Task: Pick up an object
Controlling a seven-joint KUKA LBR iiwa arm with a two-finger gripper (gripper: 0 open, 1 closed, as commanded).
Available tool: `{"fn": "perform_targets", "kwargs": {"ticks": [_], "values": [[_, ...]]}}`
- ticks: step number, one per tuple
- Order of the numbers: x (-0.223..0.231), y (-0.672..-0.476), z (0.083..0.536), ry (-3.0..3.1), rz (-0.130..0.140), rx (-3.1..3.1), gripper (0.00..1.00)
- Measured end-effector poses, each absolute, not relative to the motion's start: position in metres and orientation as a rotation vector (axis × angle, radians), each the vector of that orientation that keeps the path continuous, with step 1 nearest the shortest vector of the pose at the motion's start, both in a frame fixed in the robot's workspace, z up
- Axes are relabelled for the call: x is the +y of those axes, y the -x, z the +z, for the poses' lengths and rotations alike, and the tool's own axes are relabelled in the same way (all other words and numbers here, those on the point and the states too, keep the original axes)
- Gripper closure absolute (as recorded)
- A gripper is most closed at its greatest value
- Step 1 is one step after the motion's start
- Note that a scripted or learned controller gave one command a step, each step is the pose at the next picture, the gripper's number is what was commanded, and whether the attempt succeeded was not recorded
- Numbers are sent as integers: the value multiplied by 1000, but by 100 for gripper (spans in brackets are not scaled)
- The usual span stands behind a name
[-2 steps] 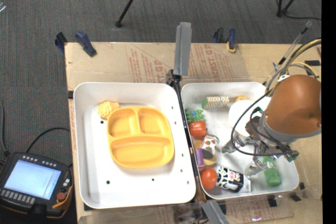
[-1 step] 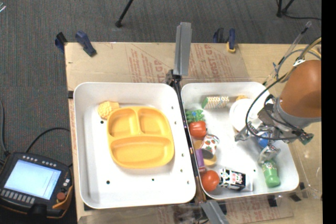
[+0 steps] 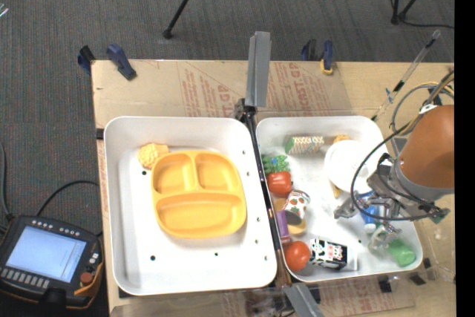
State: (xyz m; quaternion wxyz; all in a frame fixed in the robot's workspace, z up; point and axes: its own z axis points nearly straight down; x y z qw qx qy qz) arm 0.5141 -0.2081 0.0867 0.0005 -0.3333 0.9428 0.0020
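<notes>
Gripper (image 3: 365,217) just above green object (image 3: 401,254)

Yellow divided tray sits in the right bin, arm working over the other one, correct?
Not quite. The camera view shows the yellow divided tray in the left bin, not the right. The arm works over the other one, the right bin.

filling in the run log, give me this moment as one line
arm: over right bin | hand: low in bin, near green object | grasp: none seen | yellow tray: in left bin
</notes>
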Motion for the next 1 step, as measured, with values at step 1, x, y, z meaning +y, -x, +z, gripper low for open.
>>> {"fn": "perform_targets", "kwargs": {"ticks": [1], "values": [[-202, -498, 86, 1066, 8, 2955, 0]]}}
